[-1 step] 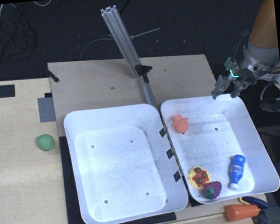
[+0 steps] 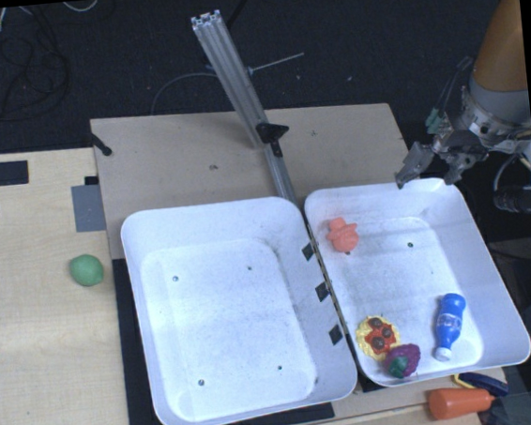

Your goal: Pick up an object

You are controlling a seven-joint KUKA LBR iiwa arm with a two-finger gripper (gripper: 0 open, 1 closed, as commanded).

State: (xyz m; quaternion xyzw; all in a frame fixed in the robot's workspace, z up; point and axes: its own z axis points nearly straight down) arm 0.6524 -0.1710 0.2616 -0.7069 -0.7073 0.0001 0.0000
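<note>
My gripper (image 2: 428, 175) hangs above the far right corner of the right bin (image 2: 494, 268), fingers spread and nothing between them. In that bin an orange toy (image 2: 343, 234) lies near the far left side. Well down and left of the gripper, a blue bottle with a white cap (image 2: 450, 323) lies near the front right. A yellow round toy with dark spots (image 2: 377, 335) and a purple and green piece (image 2: 404, 360) sit at the front, touching each other.
The left bin (image 2: 148, 257) adjoins the right one along a clipped seam. A green ball (image 2: 87, 270) rests on the bench to the left. An orange carrot-like toy (image 2: 458, 402) lies outside the right bin's front rim. A metal rail (image 2: 241, 87) slants behind the bins.
</note>
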